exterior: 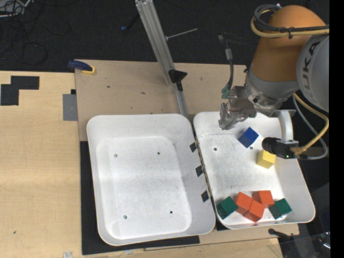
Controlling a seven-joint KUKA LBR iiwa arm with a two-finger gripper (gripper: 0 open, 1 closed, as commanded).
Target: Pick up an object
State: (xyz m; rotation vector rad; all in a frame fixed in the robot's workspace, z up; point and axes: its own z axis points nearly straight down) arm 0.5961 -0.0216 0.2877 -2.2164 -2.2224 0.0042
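Note:
My gripper (230, 119) hangs over the far edge of the right bin (230, 172), just left of a blue cube (248, 137). Nothing shows between its fingers, and the slant of the view hides how they stand. A yellow cube (265, 159) lies a little right of the blue one. Near the bin's front edge sit a green block (227, 206), several orange blocks (253, 204) and a second green block (280, 208), packed close together.
The left bin (141, 181) lies beside the right one, with black clips (196, 159) along the shared edge. A slanted metal rail (161, 52) rises behind the bins. Cables and a black plug (275, 144) hang at the right bin's right side.

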